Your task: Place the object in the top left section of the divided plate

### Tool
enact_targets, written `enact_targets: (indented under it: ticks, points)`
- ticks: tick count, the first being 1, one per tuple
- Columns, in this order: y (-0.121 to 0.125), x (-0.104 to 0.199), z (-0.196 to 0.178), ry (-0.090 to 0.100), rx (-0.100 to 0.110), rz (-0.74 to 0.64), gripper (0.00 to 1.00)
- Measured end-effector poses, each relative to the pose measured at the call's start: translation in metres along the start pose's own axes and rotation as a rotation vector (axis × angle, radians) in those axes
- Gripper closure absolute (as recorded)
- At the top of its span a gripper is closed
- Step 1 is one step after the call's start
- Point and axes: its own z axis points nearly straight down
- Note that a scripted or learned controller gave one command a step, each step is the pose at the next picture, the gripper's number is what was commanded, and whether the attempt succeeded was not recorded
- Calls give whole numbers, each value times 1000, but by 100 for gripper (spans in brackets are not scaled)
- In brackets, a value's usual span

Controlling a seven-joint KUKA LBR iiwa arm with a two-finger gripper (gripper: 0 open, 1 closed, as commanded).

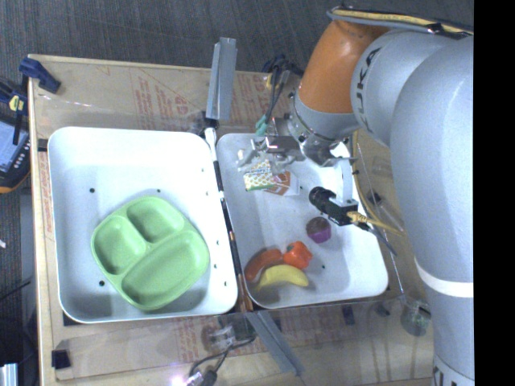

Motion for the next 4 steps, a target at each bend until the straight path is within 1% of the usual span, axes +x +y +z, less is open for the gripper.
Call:
enact_targets:
  ticks: [1, 2, 3, 4]
  points:
    - [-18, 64, -48, -2, -3, -62, 100]
    - [-48, 150, -38, -3, 1, -38, 100]
    - [-96, 235, 4, -5, 1, 16, 100]
    - [-95, 235, 4, -5, 0, 17, 0]
